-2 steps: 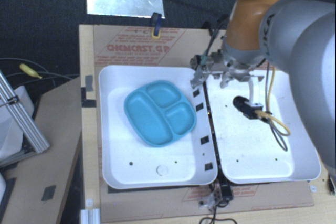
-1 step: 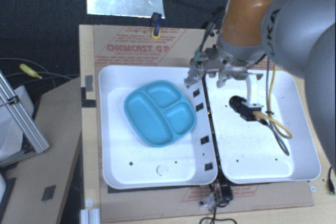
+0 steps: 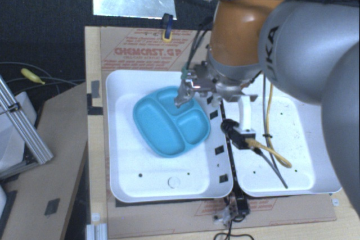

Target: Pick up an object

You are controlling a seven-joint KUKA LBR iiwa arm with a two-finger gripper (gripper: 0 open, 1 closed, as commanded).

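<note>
left bin (image 3: 126, 177): blue divided plate (image 3: 169, 123) takes the middle and far-right floor; near strip and left edge lie bare, open from above. arm (image 3: 292, 36) overhangs the far part of both bins, gripper (image 3: 183, 95) low over the plate's far rim. right bin (image 3: 301, 174): near floor open.

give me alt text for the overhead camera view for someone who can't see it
A grey robot arm with an orange band reaches in from the right, its gripper low over the upper edge of a blue divided plate. The plate lies in the left white bin; the right white bin sits alongside.
</note>
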